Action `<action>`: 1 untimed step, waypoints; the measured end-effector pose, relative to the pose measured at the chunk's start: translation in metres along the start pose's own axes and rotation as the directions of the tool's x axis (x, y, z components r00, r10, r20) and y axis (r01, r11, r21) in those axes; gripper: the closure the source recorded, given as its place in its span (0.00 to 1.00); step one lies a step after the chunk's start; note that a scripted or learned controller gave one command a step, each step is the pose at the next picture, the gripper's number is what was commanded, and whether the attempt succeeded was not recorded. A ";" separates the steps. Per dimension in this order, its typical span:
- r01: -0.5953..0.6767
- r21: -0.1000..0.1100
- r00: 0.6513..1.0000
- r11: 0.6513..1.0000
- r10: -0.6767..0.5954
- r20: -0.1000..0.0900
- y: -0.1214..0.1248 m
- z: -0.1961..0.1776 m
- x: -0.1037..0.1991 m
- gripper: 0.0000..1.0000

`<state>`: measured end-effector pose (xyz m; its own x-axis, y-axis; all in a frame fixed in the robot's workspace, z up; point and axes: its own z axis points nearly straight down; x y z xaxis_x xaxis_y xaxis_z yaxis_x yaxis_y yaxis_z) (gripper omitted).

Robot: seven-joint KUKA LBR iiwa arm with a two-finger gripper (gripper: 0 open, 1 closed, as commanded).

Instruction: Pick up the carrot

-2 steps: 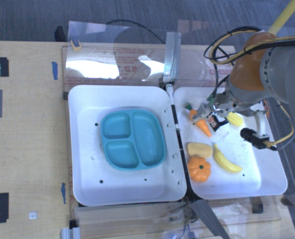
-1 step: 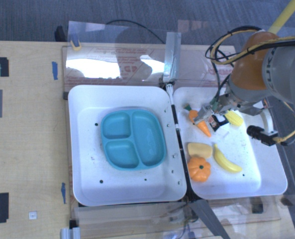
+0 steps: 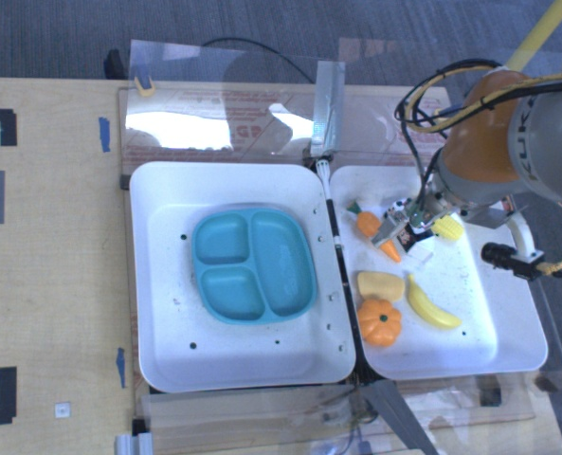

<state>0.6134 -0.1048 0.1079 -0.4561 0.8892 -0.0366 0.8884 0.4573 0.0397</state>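
Claw (image 3: 404, 230) seemingly grips one carrot (image 3: 389, 250).

Glossy plastic bins (image 3: 167, 349), smooth teal plate (image 3: 254, 263), pale wood bench (image 3: 48, 273)

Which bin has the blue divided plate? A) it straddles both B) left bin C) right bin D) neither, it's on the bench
B: the blue divided plate lies flat inside the left bin, while the carrot, banana and pumpkin lie in the right bin.
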 end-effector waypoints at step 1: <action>-0.001 -0.010 1.000 1.000 0.001 0.003 0.004 -0.016 -0.002 1.00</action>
<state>0.6168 -0.1043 0.1240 -0.4554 0.8894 -0.0399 0.8881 0.4569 0.0498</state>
